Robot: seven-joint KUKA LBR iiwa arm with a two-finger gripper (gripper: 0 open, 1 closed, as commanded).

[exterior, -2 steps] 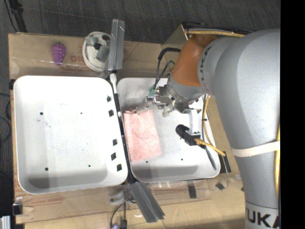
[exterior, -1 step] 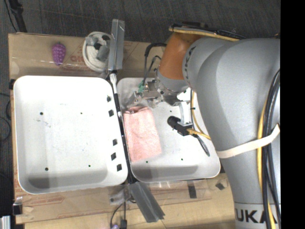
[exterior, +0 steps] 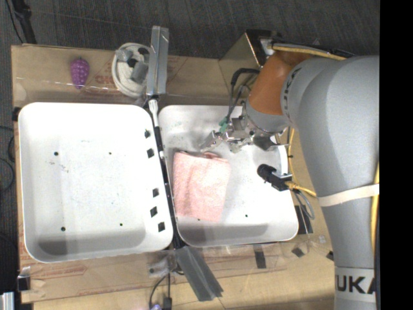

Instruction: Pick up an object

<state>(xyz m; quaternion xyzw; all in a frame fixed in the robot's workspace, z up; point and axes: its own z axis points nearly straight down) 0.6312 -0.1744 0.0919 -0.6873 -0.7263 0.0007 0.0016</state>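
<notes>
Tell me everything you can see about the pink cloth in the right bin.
The pink cloth looks like soft terry towel, folded into a rough rectangle. It lies flat on the floor of the right bin, along that bin's left wall, its top edge slightly rumpled. The gripper hovers just past its upper right corner, not touching it.

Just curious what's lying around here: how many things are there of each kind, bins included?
White bins: 2
Pink folded cloth: 1
Purple grape-like bunch: 1
White cable coil: 1
Total: 5
</notes>
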